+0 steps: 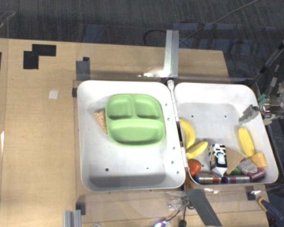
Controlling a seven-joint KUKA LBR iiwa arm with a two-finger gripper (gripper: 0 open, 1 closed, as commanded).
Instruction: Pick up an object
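Your gripper sits at the right rim of the right bin, just above the corn cob. It is small and blurred in the camera view, so whether it is open or closed cannot be told; nothing is seen held in it.

The pickable things crowd the near part of the right bin: corn cob by the right wall, two bananas against the divider, a red tomato below them, a black-and-white carton in the middle, and a tangle of small packets along the front wall. The left bin holds a green divided tray lying over a tan waffle-like piece.

Judgement on handling: the corn cob is your nearest target and lies apart from its neighbours along most of its length. It looks like a light, stiff toy, probably smooth plastic, so expect it to roll or squirt out if pinched off centre. Take it across the short axis at mid-length, fingers either side.

The bananas are curved and touch each other; a grasp there may drag both. The carton is boxy with flat faces and should grip well, but its neighbours stand close. Avoid the tray: broad, shallow, poor for two fingers.
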